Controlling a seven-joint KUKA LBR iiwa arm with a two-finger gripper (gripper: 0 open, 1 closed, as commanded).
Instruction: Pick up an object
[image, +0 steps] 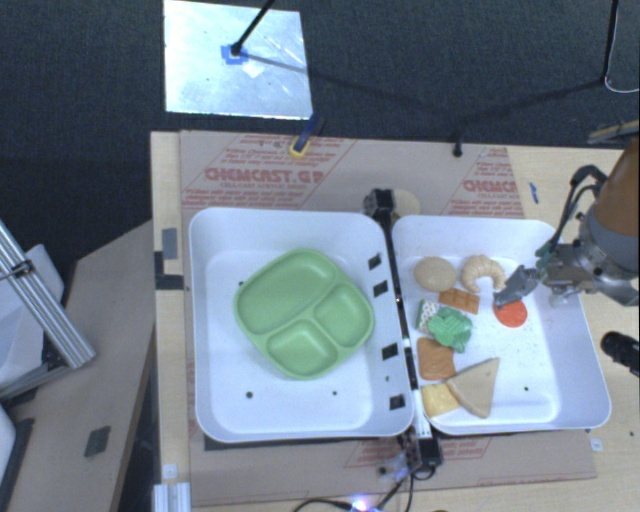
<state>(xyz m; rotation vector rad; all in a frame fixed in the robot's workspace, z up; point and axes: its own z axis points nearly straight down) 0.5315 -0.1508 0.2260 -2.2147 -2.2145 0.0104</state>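
Observation:
In the right bin (570, 380) lie several toy foods: a round bread roll (434, 272), a croissant (483, 268), an orange cracker (459, 300), a green leafy piece (447, 326), a red disc (512, 314), a brown toast piece (435, 358), a tan wedge (477, 385) and a small yellow piece (437, 400). My gripper (511, 286) reaches in from the right and hangs low just above the red disc, right of the croissant. Nothing shows between its fingers.
The left bin (220, 240) holds a green three-compartment plate (303, 312). A black divider strip (395, 300) runs between the bins. A shiny metal sheet (237, 60) lies on the floor beyond the bench. An aluminium frame (35, 300) stands at far left.

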